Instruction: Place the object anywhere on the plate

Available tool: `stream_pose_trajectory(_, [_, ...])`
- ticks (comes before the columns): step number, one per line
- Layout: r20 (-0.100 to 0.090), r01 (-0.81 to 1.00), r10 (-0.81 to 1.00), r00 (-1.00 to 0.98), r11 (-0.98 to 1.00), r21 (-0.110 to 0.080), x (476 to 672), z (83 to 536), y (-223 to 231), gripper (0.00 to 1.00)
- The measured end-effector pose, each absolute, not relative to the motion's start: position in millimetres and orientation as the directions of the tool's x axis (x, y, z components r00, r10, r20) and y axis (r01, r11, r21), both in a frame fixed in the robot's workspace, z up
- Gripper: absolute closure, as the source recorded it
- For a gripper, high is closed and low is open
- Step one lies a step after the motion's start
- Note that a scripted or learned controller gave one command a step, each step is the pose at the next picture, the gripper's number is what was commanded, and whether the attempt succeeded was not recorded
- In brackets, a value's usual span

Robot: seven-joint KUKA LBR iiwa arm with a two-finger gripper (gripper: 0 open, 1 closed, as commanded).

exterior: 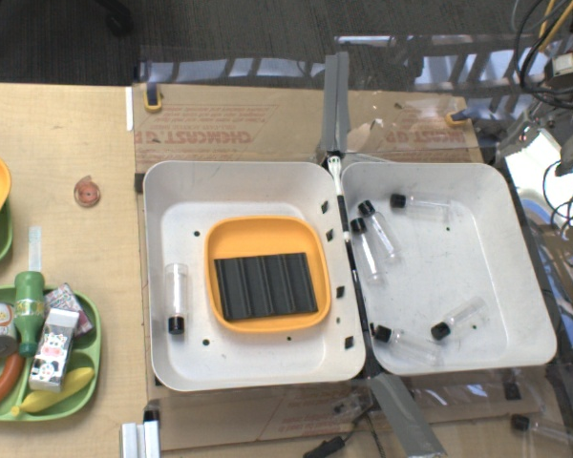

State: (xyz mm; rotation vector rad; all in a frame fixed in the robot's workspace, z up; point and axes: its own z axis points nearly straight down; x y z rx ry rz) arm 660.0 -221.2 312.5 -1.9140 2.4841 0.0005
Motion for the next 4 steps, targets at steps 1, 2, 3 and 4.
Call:
stream_pose_trajectory(1, [-0.005, -0.992, -0.992, 0.128, -0.128, -0.002, 659.6, 266, -221, 0.00])
stream_pose_trajectory(2, [-0.004, -0.970, -0.970, 0.242, -0.242, -0.004, 659.8, 373, -217, 0.00])
stream_pose_trajectory(3, [-0.005, -0.904, -0.904, 0.427, -0.427, -0.002, 659.7, 346, -214, 0.00])
stream_pose_trajectory(4, [-0.005, -0.833, -0.833, 0.553, -0.553, -0.003, 659.3, 318, -209, 0.00])
